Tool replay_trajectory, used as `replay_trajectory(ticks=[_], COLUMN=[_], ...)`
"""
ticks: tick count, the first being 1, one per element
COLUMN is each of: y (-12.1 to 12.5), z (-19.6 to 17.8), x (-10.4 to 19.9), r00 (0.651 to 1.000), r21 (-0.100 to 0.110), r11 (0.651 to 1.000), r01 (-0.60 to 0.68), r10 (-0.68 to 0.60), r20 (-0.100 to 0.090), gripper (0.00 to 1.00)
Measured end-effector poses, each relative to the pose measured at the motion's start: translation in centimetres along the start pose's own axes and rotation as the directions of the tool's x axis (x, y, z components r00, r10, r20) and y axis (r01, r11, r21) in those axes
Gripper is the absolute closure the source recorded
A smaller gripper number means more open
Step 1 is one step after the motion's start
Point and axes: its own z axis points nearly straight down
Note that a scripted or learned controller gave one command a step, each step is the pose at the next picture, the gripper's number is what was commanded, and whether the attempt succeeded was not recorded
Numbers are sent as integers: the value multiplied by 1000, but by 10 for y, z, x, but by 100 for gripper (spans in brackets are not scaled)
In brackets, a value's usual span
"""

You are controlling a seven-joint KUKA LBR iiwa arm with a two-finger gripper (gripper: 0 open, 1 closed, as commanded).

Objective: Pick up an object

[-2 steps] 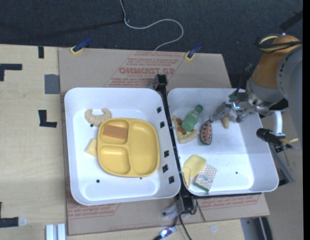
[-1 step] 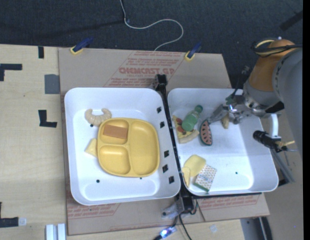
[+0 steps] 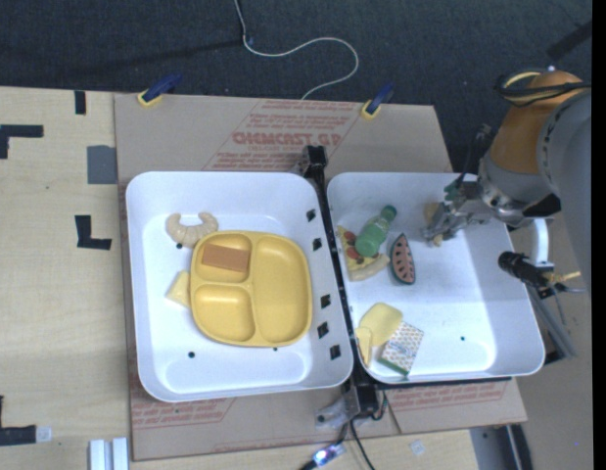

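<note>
While the grey arm (image 3: 523,145) reaches in over the far right corner of the right bin (image 3: 479,311), the task appears to be in its approach step, with nothing lifted yet. The gripper (image 3: 442,220) hangs low over bare white floor near the bin's back wall, and whether it is wide or narrow cannot be told at this size; nothing is seen in its hold. The likeliest targets lie to its left, apart from it: the green bottle (image 3: 378,229) nearest, the watermelon slice (image 3: 403,259) just below that, and a yellow-and-red toy (image 3: 358,256) against the divider. The next move probably calls for a short shift leftward, then a straight descent centred on one piece, since the three sit close together and a skewed drop could nudge a neighbour. Around all this, dark carpet (image 3: 107,18) carrying a loose white cable (image 3: 303,47) backs the wooden bench (image 3: 48,262), on which a cardboard sheet (image 3: 273,135) underlies both bins. The left bin (image 3: 156,360) holds a yellow divided tray (image 3: 273,297) with a brown block (image 3: 225,256) in one compartment and a pale croissant (image 3: 190,226) beside it. Near the right bin's front lie a yellow cloth-like piece (image 3: 378,321) and a small patterned packet (image 3: 403,347), touching.
</note>
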Motion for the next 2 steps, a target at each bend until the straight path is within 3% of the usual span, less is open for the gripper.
replay_trajectory(ticks=[2], y=[7], z=[-112], x=[-3], r00=[1000], r21=[-5], r11=[1000], r01=[-4], r10=[4], r20=[-2], gripper=[100])
